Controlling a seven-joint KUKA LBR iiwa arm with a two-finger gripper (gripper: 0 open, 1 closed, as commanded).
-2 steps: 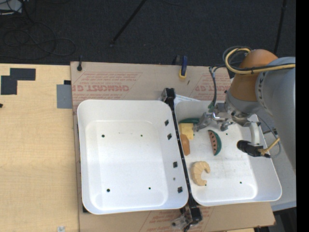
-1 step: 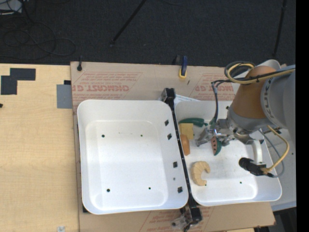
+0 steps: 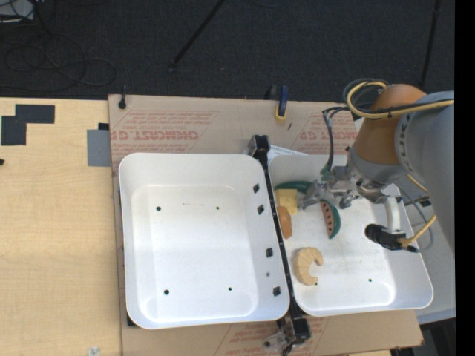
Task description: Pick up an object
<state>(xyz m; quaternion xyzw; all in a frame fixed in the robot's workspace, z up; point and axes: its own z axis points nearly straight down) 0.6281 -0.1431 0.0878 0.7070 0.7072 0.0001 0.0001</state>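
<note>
Nearest the camera, a tan croissant-shaped piece (image 3: 309, 265) lay on the floor of the right bin (image 3: 386, 291), well below the gripper (image 3: 323, 193). That gripper hung over the bin's upper left part; whether its jaws were spread or closed could not be told. A watermelon slice (image 3: 331, 219) lay just beneath it, tilted. Left of it a yellow block (image 3: 287, 199) and an orange piece (image 3: 285, 222) crowded the divider beside the left bin (image 3: 133, 199)

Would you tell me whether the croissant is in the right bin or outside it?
In: the croissant lies on the right bin's floor, near the divider.
</note>
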